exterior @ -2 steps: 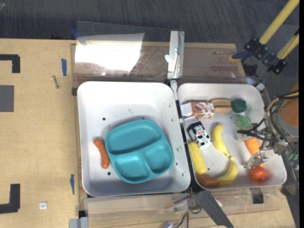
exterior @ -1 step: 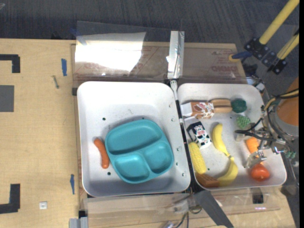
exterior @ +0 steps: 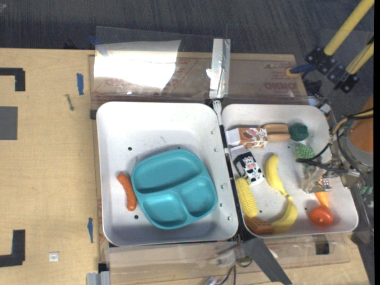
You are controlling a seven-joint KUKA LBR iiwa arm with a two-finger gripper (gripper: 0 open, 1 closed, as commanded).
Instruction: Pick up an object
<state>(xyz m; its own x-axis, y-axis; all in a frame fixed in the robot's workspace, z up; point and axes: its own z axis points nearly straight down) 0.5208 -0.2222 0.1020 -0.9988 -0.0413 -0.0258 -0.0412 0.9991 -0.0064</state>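
My claw point(exterior: 323, 174): low over the right bin point(exterior: 341, 227), near its right wall; grip state cannot be told, nothing seen held.
Just below my claw: carrot piece point(exterior: 321, 199), then tomato point(exterior: 321, 216).
Left of my claw: banana point(exterior: 279, 189), black-and-white toy point(exterior: 250, 167), corn cob point(exterior: 246, 198).
Up and left: hot dog bun point(exterior: 276, 131), dark green ball point(exterior: 298, 132).
Far left, in the left bin point(exterior: 119, 120): teal divided plate point(exterior: 172, 187), orange sausage point(exterior: 127, 191) beside it.
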